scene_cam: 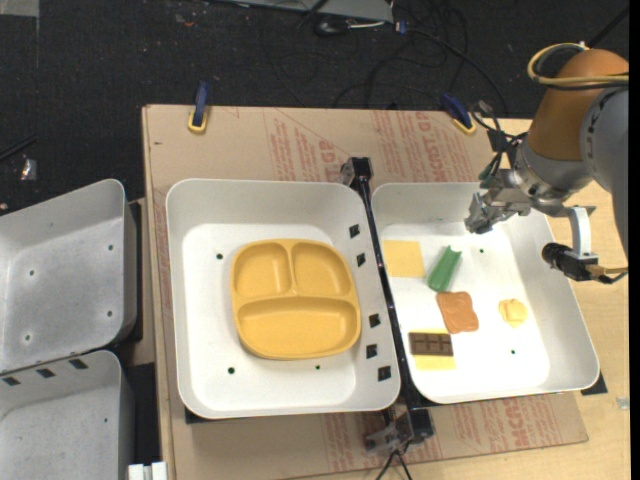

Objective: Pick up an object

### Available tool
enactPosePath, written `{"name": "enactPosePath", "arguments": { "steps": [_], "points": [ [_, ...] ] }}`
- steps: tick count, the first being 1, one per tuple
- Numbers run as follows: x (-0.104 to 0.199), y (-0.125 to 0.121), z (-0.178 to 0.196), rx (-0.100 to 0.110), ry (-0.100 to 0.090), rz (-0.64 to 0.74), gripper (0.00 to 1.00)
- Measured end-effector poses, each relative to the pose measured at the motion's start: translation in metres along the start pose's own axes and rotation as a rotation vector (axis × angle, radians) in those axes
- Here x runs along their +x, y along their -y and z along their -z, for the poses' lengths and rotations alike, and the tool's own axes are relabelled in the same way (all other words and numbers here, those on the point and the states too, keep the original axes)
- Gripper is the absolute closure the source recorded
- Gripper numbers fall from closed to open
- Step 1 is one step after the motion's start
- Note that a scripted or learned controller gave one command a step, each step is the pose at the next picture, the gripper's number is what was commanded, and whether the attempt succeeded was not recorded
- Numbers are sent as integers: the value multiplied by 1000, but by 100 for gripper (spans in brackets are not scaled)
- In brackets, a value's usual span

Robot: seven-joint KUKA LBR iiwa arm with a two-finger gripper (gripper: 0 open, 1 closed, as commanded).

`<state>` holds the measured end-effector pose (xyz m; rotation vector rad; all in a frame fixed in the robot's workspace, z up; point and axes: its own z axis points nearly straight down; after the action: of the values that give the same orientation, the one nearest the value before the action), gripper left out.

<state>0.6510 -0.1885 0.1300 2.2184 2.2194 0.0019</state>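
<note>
The green block (pixel 445 268) slants lower-left to upper-right, between the yellow square (pixel 403 259) and orange slab (pixel 457 311); my claw (pixel 481 217) hovers above-right, grip state unclear

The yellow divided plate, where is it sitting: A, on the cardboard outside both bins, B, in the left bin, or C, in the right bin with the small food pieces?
B: the yellow divided plate lies flat in the left bin, apart from the small pieces in the right bin.
</note>
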Motion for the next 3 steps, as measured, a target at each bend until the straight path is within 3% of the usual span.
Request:
{"name": "enactPosePath", "arguments": {
  "steps": [1, 2, 3],
  "points": [
    [-5, 0, 64, -4, 1, -2, 100],
    [-5, -1, 77, -1, 0, 1, 100],
    [46, 25, 91, 4, -3, 5, 100]
  ]
}}
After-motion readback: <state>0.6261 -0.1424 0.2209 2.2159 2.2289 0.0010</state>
